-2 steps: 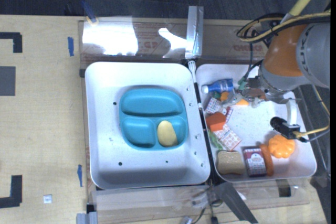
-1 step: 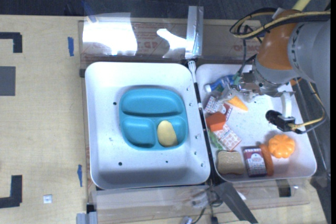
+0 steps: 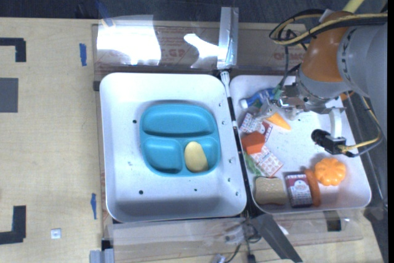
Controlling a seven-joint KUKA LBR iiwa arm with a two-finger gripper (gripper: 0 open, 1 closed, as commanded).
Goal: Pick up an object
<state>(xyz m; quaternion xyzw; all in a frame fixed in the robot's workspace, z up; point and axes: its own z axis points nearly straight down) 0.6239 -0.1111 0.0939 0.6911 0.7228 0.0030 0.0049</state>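
Orange carrot-shaped wedge lies tilted amid right bin clutter.

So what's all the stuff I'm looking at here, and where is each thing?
White bins: 2, side by side on the bench; left bin, right bin.
Divided tray: 1, blue, middle of the left bin.
Yellow egg-shaped item: 1, in the tray's lower right compartment.
Orange wedge: 1, upper part of the right bin.
Red block: 1, left side of the right bin.
Patterned packets: several, red and white, around the red block.
Tan block: 1, lower left of the right bin.
Red bottle: 1, lying along the lower edge, beside the tan block.
Orange pumpkin: 1, lower right of the right bin.
Arm: 1, grey with an orange band, over the right bin's top.
Claw: 1, above the orange wedge.
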